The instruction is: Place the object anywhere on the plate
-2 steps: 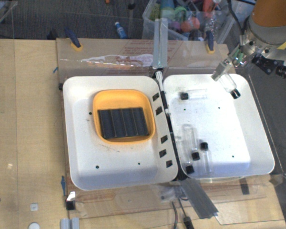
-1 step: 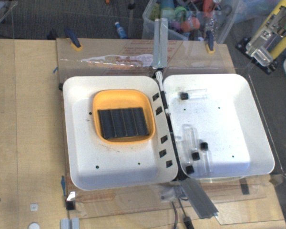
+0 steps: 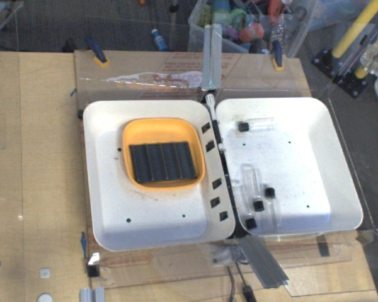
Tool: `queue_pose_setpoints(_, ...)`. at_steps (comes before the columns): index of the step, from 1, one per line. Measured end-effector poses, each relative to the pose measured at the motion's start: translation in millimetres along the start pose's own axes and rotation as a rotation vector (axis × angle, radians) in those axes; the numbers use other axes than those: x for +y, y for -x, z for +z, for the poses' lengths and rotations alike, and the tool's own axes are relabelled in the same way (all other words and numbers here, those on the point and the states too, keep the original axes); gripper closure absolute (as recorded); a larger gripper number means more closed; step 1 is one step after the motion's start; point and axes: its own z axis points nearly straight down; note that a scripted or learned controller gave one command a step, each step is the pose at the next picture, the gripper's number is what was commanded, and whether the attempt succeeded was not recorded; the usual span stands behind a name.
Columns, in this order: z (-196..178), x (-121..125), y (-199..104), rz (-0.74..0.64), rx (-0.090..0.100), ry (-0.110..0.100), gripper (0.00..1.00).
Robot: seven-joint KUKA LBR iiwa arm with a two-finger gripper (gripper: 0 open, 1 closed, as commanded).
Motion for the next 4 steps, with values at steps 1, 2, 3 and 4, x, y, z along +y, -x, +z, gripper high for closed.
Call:
queue_pose_setpoints(1, 0.4, -4.1, 3.8, -0.171, 0.000, 0.001, 1.00)
queue_pose_setpoints(2, 0.3, -4.7, 4.0, -0.459, 0.000, 0.002, 1.00)
queue_pose_setpoints(3, 0.4, -0.4, 8.7, -0.586, -0.001, 0.002, 1.00)
queue_pose_setpoints(4, 0.0, 0.9, 10.0, -0.659, -0.001, 0.001, 1.00)
